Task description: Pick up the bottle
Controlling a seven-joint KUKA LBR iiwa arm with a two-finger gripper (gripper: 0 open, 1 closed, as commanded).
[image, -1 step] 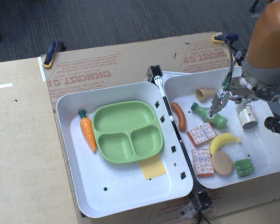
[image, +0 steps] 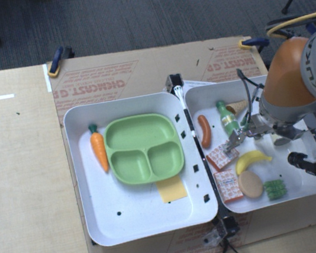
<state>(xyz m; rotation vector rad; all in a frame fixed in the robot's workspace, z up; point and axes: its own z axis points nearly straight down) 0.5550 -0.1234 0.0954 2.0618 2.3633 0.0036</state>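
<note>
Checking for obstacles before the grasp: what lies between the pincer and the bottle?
In the camera view, nothing lies between them: the pincer sits right at the lower end of the green bottle. The sausage lies beside the bottle, off that stretch.

right bin partly hidden under arm; claw fingers' spread unclear

Left white plastic bin: green three-compartment plate at centre, orange toy carrot just left of it, flat yellow cheese slice at its near edge. Right white plastic bin: red toy sausage by the left wall, green clear plastic bottle just right of it. Two-finger metal gripper just nearside of the bottle, with yellow toy banana, round tan toy bun and green toy broccoli nearer the front.
</note>
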